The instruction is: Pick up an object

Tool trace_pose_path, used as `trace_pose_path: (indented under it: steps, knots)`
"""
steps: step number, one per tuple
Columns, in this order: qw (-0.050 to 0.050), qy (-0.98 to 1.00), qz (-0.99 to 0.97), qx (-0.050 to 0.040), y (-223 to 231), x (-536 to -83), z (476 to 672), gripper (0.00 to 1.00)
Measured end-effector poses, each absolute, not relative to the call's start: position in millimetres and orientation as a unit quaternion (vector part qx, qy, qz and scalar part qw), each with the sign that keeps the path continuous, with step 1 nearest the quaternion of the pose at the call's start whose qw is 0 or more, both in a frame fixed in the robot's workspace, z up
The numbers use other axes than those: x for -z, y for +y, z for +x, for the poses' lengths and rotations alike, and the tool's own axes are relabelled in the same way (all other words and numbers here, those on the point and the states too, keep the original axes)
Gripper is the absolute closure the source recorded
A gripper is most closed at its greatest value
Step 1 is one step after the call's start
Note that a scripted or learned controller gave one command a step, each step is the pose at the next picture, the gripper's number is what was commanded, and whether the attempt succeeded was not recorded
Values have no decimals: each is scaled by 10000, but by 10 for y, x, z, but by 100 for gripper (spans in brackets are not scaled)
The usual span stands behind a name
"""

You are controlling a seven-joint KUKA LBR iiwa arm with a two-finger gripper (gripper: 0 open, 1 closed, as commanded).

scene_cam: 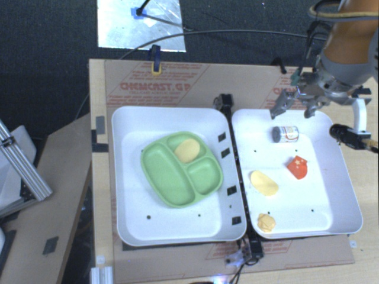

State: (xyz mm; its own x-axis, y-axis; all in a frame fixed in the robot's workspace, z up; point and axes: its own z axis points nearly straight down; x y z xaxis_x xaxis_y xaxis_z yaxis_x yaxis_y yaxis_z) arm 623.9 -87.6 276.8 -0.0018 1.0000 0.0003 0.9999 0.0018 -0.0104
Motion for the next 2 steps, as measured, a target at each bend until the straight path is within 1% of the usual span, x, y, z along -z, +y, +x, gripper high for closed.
trace_pose_path:
  steps: [1,2]
  knots:
    - [-7,-7083,-7059,3,-875,-2842,6254,0]
    - [-7,-7076,-7066,1,-928,-2416,6296,0]
